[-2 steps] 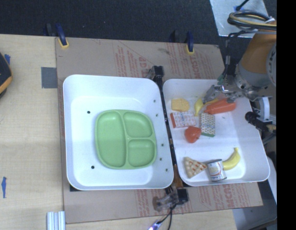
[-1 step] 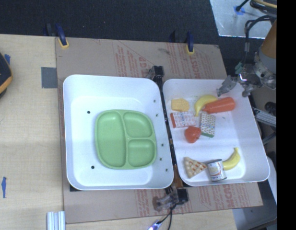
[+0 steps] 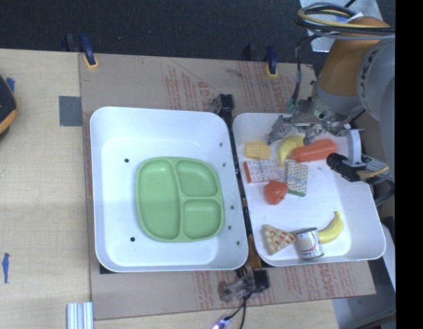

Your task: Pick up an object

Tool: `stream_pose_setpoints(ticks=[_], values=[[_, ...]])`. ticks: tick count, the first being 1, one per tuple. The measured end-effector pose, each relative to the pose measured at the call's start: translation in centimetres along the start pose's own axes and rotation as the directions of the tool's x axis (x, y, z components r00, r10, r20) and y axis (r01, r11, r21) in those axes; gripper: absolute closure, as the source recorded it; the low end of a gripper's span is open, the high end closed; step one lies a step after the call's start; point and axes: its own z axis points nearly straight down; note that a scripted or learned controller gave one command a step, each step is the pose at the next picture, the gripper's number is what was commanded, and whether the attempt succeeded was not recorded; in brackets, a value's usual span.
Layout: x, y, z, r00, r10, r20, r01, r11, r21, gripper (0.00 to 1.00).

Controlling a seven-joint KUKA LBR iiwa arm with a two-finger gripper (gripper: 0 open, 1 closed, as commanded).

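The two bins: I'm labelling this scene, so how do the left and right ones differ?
The left bin holds a green divided plate; the right bin holds small toy foods, among them a banana and a pizza slice. The gripper is over the right bin, not the left. Both are shallow and white.

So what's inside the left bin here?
The left bin holds a green divided plate, lying flat with three compartments and nothing visible in them. Whatever part of the bin floor lies under the plate is covered.
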Motion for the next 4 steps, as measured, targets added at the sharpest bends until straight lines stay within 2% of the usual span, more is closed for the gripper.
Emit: stream_pose_setpoints(ticks=[1,2,3,4], values=[[1.1,-5.3,3.4,1.000,0.002,0.005,-0.002,1.000,-0.018,0.00],[-3.3,0.0,-7.1,1.000,0.001,0.001,-0.001,1.000,-0.004,0.00],[-0.3,0.2,3.6,1.000,0.003,0.001,-0.003,1.000,-0.008,0.00],[-5.7,0.0,-2.1,1.000,0.003,0.001,-0.003,1.000,-0.003,0.00]])
